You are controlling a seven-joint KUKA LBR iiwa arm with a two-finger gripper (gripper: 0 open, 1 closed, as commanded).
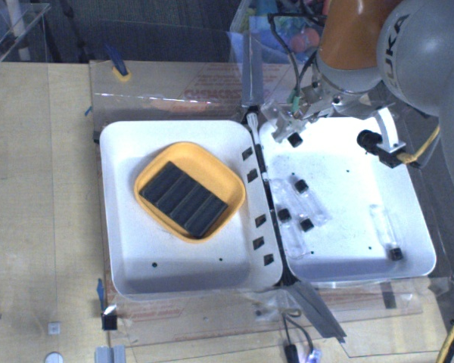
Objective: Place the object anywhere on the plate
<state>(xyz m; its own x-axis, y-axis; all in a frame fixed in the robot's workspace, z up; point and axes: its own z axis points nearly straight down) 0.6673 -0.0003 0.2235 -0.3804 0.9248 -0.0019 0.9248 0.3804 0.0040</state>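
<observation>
A yellow plate [155, 174] lies tilted in the left bin [121, 263]. On it rests a black ridged rectangular object [183, 198] that covers most of the plate's middle. My gripper [290, 125] hangs over the far left corner of the right bin [408, 203], just right of the divider between the bins. It is well apart from the plate and the black object. The grey arm with its orange band [356, 21] comes in from the top right above it.
Several clear plastic pieces with black ends [299, 203] lie in the right bin near the divider, and another clear piece [386, 237] lies near its right wall. A row of black clips [256, 195] runs along the divider. Cluttered items [287, 6] stand behind the bins.
</observation>
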